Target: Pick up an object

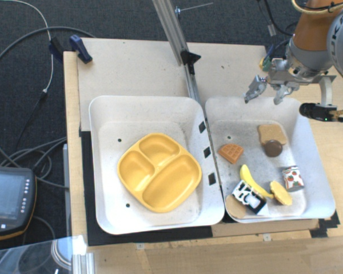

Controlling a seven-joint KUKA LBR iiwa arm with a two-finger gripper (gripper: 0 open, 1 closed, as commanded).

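Gripper (pixel 264 94) spread open, holding nothing, above right bin (pixel 315 153) of seven items; one yellow plate (pixel 159 172) left.

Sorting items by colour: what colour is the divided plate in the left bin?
Yellow; the divided plate shows clearly in the camera view.
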